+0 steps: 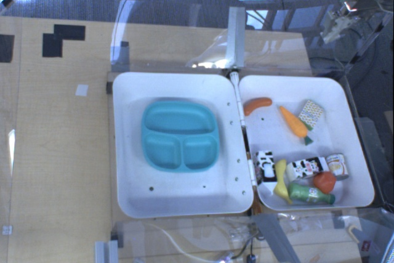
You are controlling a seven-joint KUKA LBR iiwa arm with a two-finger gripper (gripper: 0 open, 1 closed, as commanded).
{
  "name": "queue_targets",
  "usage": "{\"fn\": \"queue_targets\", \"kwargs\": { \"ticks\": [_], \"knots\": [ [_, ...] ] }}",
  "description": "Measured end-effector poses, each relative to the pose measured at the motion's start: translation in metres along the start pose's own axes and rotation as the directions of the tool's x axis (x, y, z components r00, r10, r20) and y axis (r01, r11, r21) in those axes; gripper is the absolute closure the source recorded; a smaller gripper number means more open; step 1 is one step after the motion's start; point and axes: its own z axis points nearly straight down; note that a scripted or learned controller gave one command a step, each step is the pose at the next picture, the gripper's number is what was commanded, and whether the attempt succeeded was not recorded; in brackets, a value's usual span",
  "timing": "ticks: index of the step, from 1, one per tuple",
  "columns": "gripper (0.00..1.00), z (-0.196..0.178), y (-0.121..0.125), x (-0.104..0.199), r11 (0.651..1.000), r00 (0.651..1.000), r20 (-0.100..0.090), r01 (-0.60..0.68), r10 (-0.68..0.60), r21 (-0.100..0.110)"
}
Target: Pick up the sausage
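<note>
Your end effector (345, 15) sits at the upper right, beyond the bins and well apart from the target; whether it is released or clenched cannot be told from here. The sausage (257, 105) lies in the right bin (354, 132), at its upper left corner, close against the divider wall and apart from the carrot (294, 122). Judged from its look, it is a light toy, smooth and rounded, likely to slip or roll. Take hold across its middle, fingers spanning the short width. Expect the nearby wall to crowd one finger. The blue plate (180, 135) rests in the left bin (129, 151).
</note>
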Motion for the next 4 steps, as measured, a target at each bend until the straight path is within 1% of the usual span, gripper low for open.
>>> {"fn": "queue_targets", "kwargs": {
  "ticks": [1, 3, 4],
  "knots": [
    [1.0, -0.044, 0.006, 0.025, 0.999, 0.999, 0.001, 0.039, -0.039, -0.002],
    [1.0, -0.065, 0.011, 0.026, 0.999, 0.999, 0.006, 0.05, -0.05, -0.01],
    [1.0, -0.044, -0.003, 0.001, 0.997, 0.997, 0.001, 0.082, -0.082, -0.001]
  ]
}}
